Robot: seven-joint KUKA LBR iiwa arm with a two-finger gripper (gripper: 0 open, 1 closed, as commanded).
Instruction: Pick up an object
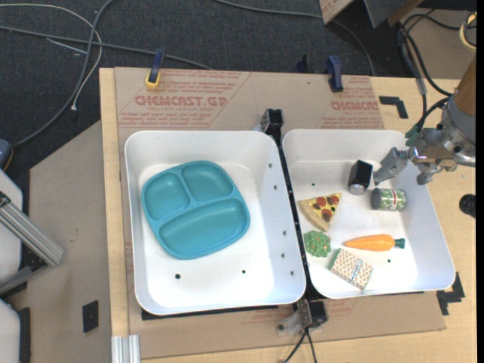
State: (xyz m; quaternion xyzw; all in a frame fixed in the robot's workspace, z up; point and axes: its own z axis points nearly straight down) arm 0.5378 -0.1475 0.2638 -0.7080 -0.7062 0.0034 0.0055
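My hand (408, 166) hangs over the right bin (431, 278) near its far right corner, and I can't tell if it's open or closed. Just beside it sit a black cylinder (360, 176) and a green can (389, 199) lying on its side. Toward the near edge: pizza slice (321, 209), broccoli (317, 243), carrot (372, 242), patterned block (352, 268). The left bin (151, 286) holds a teal divided plate (197, 209) with room all round. Cardboard covers the worktop (113, 203), dark carpet beyond.

Bench (197, 100) topped with printed cardboard, two white bins (208, 293) side by side on it
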